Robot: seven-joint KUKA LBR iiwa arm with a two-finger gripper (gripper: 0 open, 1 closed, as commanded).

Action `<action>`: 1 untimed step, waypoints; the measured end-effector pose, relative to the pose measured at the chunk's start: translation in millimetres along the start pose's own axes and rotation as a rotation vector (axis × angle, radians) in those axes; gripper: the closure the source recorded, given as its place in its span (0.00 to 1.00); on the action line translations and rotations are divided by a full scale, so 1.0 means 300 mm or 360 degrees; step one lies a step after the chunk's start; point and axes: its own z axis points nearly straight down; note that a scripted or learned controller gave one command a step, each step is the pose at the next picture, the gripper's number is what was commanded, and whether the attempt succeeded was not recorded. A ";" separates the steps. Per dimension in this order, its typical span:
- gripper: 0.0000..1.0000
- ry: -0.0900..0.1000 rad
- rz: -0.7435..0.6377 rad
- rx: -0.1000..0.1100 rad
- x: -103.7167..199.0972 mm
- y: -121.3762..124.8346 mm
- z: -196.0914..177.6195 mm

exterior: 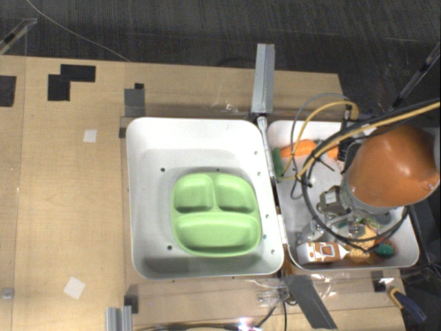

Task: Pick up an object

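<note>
From above, the wooden bench [62, 205] fills the left and centre of the frame, with black patches in its upper left corner and two small pale squares on its left part. Two shallow white bins sit side by side at centre and right. The left bin [148, 150] holds a green divided plate [216, 214] with three compartments, lying flat in the lower middle of the bin. A grey metal bar [262, 78] stands up at the top of the seam between the bins.

The right bin [406, 250] is crowded. The arm's orange band [393, 165] bulks over its centre and right, and black and yellow cables [310, 143] loop across its upper and middle part, covering much of the floor. At the bin's upper left lie an orange object [303, 147], partly behind the cables, and a green object [277, 161] just beside the dividing wall. Along the lower edge lie a small white and orange carton [322, 252], a brownish item [360, 256] next to it, and a small dark green object [384, 249] at the lower right.

The gripper [342, 217] sits below and left of the orange band, low in the bin, just above the carton and the brownish item. Whether its fingers are apart or closed cannot be told, as cables and the wrist hide them; nothing can be seen between them.
</note>
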 end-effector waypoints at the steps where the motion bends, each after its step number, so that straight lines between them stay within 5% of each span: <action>1: 0.00 0.0004 -0.0283 0.0027 -0.007 -0.016 0.046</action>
